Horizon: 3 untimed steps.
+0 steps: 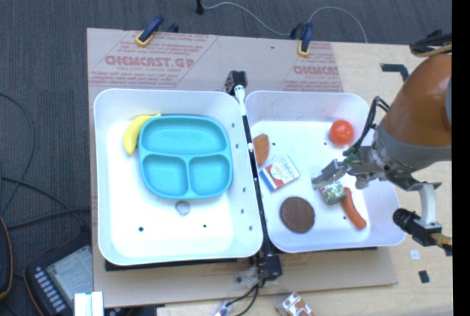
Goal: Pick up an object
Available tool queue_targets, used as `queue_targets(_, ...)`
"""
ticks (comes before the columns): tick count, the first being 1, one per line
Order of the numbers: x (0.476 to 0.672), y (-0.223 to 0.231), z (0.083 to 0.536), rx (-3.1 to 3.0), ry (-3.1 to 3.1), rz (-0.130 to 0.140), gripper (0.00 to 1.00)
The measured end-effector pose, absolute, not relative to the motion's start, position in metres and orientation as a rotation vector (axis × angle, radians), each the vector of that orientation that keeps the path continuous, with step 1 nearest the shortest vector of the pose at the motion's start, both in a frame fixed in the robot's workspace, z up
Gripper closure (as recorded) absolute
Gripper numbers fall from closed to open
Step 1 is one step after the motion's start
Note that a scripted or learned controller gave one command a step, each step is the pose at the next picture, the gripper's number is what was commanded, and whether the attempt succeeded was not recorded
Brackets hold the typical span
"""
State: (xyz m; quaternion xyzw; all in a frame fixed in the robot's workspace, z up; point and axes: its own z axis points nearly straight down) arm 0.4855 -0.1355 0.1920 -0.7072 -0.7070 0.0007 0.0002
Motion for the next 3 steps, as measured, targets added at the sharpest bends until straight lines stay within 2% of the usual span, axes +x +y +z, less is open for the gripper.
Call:
queue_targets(1, 0.504, -0.125, 0.112, -2.221, -2.220, 0.001, 0.00)
queue_targets(2, 0.503, -0.125, 0.121, -2.221, -2.219, 0.002, 1.00)
queue_targets(3, 0.527, -0.088, 0.348, -2.223, -2.224, -0.001, 1.00)
